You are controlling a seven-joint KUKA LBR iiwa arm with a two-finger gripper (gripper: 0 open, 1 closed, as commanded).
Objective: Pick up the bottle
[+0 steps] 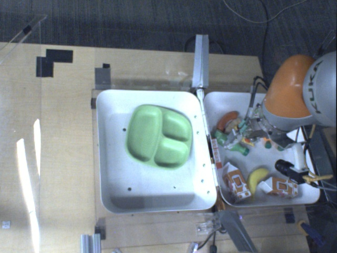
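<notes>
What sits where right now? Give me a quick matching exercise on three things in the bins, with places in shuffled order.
Things:
1. green divided tray
2. banana
3. reddish item

Places:
A. right bin, far half
B. left bin, alone in the middle
C. right bin, near edge, between two brown-and-white packets

Pairs: 1-B, 2-C, 3-A

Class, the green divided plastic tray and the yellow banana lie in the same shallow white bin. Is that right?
No, in separate bins. The camera view shows the green divided plastic tray in the left white bin, the yellow banana in the right white bin.
</notes>
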